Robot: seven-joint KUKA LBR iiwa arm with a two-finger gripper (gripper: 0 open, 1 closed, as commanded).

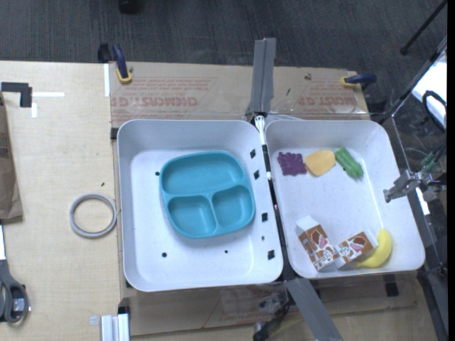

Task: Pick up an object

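Dark carpet lies beyond a pale wooden desk (57, 148) that bears two shallow white bins side by side, and the right bin (398, 162) holds the things to pick: a purple grape bunch (291, 163), a yellow piece (320, 162) just beside it and a green vegetable (348, 162) along the far side, with two small printed cartons (316, 244) (355, 248) and a banana (379, 250) near the front corner. Outward from these, the left bin (135, 190) holds a blue divided plate (207, 194), and a grey tape ring (93, 214) and scissors (11, 300) rest on the desk to the left. Whether the claw is apart or together cannot be told.
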